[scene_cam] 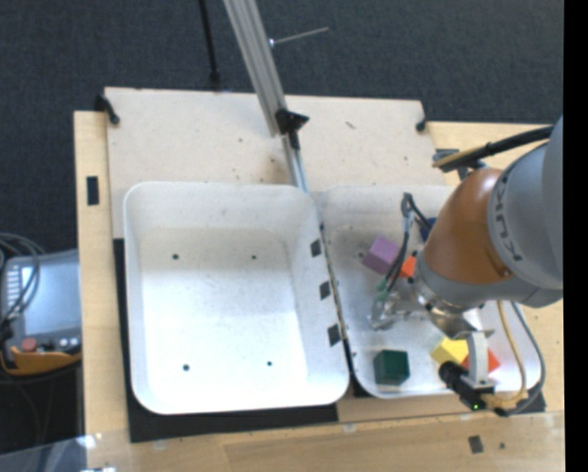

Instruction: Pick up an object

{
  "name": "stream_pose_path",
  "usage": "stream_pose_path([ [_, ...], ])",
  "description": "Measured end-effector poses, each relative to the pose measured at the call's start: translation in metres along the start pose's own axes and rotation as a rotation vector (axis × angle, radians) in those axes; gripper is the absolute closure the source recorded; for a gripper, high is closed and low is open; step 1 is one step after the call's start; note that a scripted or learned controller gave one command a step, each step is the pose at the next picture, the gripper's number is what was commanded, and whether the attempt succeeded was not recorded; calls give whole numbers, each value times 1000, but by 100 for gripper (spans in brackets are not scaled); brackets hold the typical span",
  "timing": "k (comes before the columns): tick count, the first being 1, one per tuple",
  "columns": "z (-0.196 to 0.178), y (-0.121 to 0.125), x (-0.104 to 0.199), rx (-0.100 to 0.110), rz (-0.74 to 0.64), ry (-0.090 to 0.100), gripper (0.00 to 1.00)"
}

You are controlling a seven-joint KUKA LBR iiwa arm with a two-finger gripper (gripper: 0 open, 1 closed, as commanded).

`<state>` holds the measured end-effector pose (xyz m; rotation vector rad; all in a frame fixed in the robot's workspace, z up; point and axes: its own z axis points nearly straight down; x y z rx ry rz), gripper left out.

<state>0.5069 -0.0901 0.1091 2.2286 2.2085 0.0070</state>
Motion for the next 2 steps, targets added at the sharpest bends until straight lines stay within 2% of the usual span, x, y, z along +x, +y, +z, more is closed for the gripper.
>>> stream_pose_path([
  [1,-64,0,-1,-2,-12,-1,100],
  [2,-120,11,3,-1,-13,-1,100],
])
